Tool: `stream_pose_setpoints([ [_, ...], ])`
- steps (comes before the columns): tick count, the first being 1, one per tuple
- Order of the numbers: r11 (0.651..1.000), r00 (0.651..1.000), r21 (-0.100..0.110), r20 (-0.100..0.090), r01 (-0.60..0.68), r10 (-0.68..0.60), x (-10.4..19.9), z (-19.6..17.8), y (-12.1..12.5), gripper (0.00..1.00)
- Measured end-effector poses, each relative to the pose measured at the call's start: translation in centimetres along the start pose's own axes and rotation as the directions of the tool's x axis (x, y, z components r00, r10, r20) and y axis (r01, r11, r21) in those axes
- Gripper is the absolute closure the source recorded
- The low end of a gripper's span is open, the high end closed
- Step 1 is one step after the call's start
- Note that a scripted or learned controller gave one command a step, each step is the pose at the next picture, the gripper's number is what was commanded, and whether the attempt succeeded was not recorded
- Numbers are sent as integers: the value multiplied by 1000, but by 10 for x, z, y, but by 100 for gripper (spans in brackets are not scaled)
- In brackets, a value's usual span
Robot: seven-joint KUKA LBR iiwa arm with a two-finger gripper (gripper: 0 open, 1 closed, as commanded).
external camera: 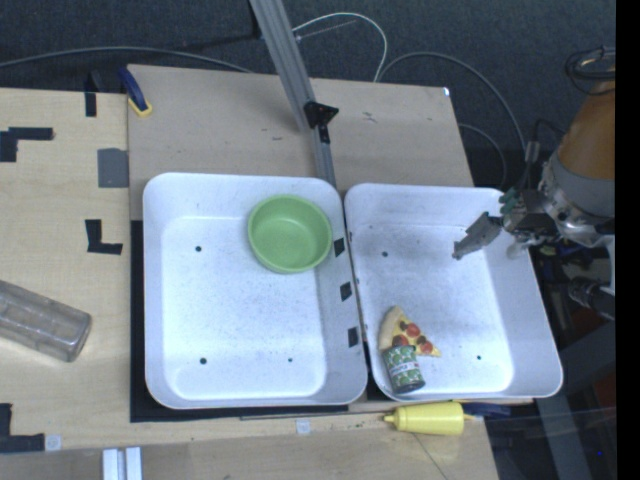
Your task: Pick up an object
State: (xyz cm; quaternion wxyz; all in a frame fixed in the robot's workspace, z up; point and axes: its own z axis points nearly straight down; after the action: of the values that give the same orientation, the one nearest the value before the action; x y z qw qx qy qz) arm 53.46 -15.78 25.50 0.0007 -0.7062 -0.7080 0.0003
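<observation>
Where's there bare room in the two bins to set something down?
Left bin: everything below and left of the green bowl. Right bin: the middle and far floor. Crowded near its front-left, by the pizza slice and can, and under the gripper.

Landmark: light wooden bench top (390, 128), everything placed relative to it. Behind its far edge, dark grey-blue carpet floor (120, 18). Thin cables (350, 23) loop over that carpet and reach the bench's far edge. A grey metal pole (285, 53) slants down from the top of view across the far edge, ending at a black clamp (320, 115) on the bench. Left of the bench, a paler plywood panel (50, 268) with black tape marks (100, 238) and a grey square patch (113, 167). A blue-yellow clip (135, 92) sits at the bench's far left corner. Lighting even, soft, no hard shadows.
</observation>
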Motion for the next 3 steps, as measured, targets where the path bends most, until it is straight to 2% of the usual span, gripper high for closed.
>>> stream_pose_setpoints([
  [1, 1000, 1000, 0, 0, 0, 0, 0, 0, 0, 0],
  [3, 1000, 1000, 7, -1, -1, 1, 11, 124, 4, 0],
])
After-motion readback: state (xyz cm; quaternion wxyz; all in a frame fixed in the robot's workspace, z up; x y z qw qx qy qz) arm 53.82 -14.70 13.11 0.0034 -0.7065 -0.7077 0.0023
